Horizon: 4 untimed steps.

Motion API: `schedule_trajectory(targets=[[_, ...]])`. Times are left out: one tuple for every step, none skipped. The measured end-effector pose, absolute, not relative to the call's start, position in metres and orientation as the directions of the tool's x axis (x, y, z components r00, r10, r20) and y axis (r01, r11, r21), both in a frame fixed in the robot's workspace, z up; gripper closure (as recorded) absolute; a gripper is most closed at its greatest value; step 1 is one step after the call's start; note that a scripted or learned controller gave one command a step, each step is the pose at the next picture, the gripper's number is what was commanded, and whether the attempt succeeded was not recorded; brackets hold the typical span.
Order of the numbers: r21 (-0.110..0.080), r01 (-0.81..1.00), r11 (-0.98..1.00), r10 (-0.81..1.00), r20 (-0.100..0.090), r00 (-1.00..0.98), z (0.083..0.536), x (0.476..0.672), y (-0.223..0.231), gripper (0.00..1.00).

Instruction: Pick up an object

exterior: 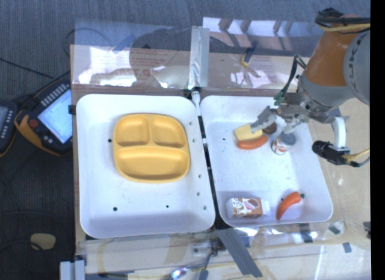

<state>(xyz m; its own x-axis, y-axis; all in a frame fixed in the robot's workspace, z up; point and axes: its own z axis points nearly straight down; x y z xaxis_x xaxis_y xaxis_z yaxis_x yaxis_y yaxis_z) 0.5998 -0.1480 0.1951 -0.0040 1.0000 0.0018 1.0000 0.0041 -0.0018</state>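
Two fingers are spread above a small food cluster in the right bin (pixel 313 170).
The gripper (pixel 278 123) is held open over the yellow wedge (pixel 246 132) and sausage (pixel 252 143); it is best centred on one item before closing.

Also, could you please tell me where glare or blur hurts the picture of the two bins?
In the camera view, strong glare washes over the clear panels behind the left bin and right bin; the gripper looks slightly smeared; the yellow plate is evenly lit and sharp; the small items cast soft, short shadows.
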Motion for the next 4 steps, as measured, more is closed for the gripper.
schedule_trajectory(targets=[[-0.001, 1.0, 0.002, 1.0, -0.005, -0.002, 0.096, 0.649, -0.169, 0.0], [0.007, 1.0, 0.002, 1.0, -0.003, -0.002, 0.089, 0.592, -0.126, 0.0], [0.014, 1.0, 0.003, 1.0, 0.001, -0.003, 0.101, 0.594, -0.125, 1.0], [0.011, 1.0, 0.003, 1.0, 0.001, -0.003, 0.099, 0.593, -0.125, 0.0]])
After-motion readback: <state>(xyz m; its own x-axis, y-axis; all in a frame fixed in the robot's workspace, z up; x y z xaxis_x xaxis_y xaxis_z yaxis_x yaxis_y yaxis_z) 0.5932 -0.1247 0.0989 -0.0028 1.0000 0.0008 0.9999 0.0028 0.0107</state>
